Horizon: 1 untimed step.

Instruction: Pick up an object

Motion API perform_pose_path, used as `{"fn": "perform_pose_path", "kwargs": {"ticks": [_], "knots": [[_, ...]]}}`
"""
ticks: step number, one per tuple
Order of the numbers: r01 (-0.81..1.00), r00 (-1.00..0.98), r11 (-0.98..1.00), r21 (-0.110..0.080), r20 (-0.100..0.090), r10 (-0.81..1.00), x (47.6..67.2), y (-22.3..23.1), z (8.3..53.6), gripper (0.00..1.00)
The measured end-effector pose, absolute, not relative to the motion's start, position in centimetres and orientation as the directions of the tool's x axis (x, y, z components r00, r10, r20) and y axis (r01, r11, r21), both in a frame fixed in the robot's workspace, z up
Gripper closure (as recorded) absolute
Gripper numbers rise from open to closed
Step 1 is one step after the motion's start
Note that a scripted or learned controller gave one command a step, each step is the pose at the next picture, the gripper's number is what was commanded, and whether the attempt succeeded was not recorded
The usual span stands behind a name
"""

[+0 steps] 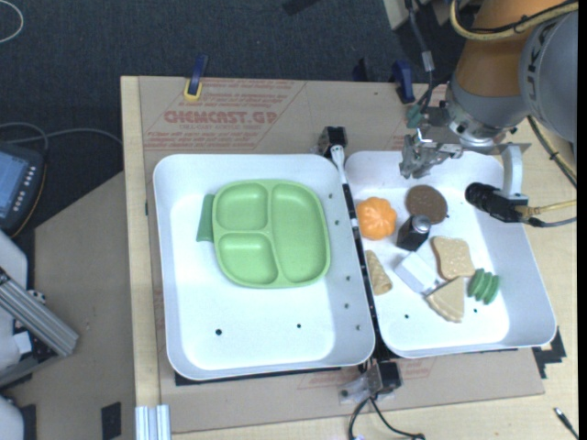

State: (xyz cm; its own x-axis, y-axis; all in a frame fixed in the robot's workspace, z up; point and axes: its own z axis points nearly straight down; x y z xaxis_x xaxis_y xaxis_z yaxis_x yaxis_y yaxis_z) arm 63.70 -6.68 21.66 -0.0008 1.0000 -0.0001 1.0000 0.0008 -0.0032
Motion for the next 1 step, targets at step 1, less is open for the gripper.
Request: {"fn": "perform_pose_path", "kwargs": {"ticks": [1], "knots": [[1.0,0.0,0.0,0.004,-0.001,1.0,64.46,-7.43,23.32,1.0]]}}
